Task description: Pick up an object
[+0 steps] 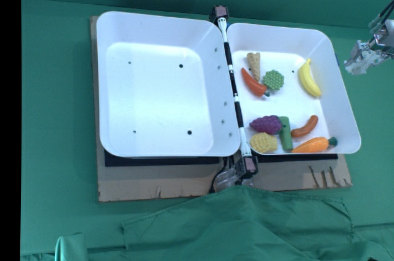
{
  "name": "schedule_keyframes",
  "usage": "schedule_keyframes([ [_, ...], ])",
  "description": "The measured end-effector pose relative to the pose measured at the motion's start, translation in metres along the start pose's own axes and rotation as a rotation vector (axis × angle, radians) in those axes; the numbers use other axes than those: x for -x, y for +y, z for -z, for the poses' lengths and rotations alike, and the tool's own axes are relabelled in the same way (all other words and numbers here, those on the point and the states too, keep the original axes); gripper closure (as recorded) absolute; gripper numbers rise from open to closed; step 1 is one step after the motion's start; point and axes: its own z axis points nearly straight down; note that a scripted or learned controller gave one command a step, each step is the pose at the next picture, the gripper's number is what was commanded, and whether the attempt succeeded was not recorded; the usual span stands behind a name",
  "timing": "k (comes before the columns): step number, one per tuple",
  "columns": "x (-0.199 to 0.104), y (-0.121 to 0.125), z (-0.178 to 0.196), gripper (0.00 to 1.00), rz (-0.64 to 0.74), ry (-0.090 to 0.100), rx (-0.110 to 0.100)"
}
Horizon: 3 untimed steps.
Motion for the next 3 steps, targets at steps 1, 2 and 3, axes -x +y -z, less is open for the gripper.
schedule_keyframes([
  [1,0.0005,-0.0165,0.0901,1.0,0.0,-0.002,0.008],
  [2,0.0003,-0.016,0.0804,1.0,-0.001,0.001,-0.003],
  [3,0.0003,-0.0167,0.0809,1.0,-0.001,0.0,-0.003],
])
